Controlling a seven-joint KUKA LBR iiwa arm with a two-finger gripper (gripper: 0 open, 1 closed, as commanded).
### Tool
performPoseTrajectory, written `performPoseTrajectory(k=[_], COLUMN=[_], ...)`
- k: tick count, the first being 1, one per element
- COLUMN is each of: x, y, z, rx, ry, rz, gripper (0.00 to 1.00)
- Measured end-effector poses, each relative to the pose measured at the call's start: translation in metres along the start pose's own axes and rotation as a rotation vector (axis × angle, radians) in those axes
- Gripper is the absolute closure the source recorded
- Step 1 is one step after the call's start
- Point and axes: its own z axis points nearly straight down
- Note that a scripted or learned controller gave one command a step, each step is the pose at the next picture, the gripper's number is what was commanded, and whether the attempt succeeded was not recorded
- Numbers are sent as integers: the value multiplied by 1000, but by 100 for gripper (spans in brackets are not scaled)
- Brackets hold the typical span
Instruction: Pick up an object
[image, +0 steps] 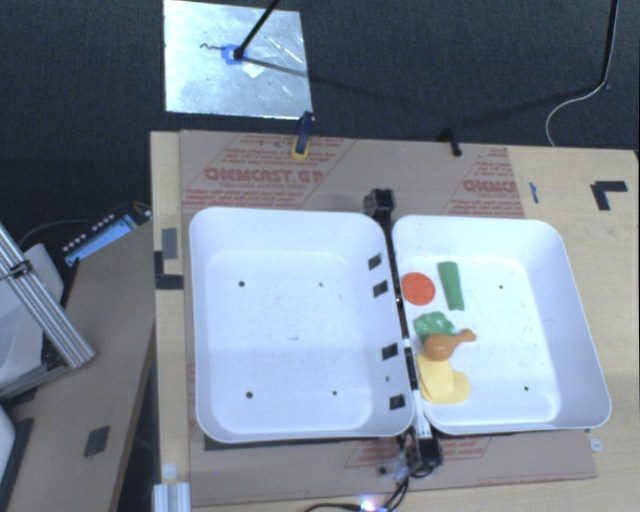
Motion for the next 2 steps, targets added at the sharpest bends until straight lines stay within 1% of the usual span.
performPoseTrajectory(k=[1, 2], x=[-1, -1], y=[-35, -72], z=[1, 1], rx=[5, 5], ry=[3, 3], rz=[5, 6], gripper=[100, 100])
